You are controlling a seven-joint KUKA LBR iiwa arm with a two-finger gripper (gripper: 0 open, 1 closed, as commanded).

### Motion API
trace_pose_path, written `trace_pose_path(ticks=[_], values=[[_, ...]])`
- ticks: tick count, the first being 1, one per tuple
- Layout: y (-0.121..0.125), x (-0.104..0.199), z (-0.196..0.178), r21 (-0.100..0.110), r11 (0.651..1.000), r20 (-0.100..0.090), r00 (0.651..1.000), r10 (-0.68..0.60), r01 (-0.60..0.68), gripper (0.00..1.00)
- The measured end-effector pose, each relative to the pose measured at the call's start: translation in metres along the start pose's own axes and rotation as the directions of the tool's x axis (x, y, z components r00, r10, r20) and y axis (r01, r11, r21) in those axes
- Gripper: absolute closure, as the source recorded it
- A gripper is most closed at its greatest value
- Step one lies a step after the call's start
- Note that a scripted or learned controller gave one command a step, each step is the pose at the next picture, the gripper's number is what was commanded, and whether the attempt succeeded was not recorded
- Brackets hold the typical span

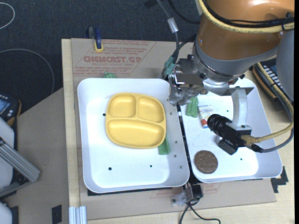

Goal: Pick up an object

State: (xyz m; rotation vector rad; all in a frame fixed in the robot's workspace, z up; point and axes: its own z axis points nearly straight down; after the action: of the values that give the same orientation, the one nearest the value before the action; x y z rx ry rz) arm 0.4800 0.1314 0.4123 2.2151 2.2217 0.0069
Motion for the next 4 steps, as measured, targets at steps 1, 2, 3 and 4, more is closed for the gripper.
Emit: trace_pose_path(ticks=[1, 2, 3, 4], values=[[0.001, 0.001, -0.01, -0.002, 1.0, 0.0, 1.0, -0.001, 0.001, 1.0], [0.001, 0.001, -0.02, -0.004, 1.0, 0.0, 1.0, -0.002, 0.002, 1.0], [0.002, 0.002, -0.03, -0.006, 1.0, 0.0, 1.0, -0.003, 0.003, 1.0], [0.007, -0.057, 0.092, 0.019, 1.0, 0.004, 1.0, 0.011, -0.011, 1.0]])
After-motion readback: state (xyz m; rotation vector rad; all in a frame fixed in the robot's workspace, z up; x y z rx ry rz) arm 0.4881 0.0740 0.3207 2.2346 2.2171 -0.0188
